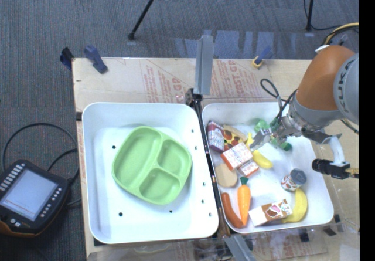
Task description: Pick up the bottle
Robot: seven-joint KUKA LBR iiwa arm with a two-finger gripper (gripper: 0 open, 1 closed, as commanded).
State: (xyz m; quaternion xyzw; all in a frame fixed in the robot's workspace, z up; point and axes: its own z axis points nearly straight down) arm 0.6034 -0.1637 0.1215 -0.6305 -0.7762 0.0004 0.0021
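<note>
One gripper [265,135] is seen low in the right bin [324,195], over its far middle. Whether it is open or closed cannot be told, and nothing can be confirmed as held. One green item [285,144] is partly covered by it, with green showing on both sides of the wrist; its kind cannot be made out.

One bottle [215,136] is counted. It is dark red with a white label, lying on its side in the far-left corner of the right bin just beside the left wall. It is left of the gripper and apart from it. One pizza slice [235,135] lies between the two, against the bottle's right side.

Also counted in the right bin:
- two bananas: banana A [262,160] just near of the gripper, banana B [299,206] at the near right
- three boxes: red-white box [237,155], small box [250,168] touching it, carton [270,211] at the near edge beside banana B
- one can [293,180], upright, right of centre
- one carrot [244,197] and one sausage [231,209], side by side at the near left
- one tan bun [226,176], far of the carrot

Two bins are noted in total. One light green plate [152,164] with three compartments sits in the left bin [99,219].
</note>
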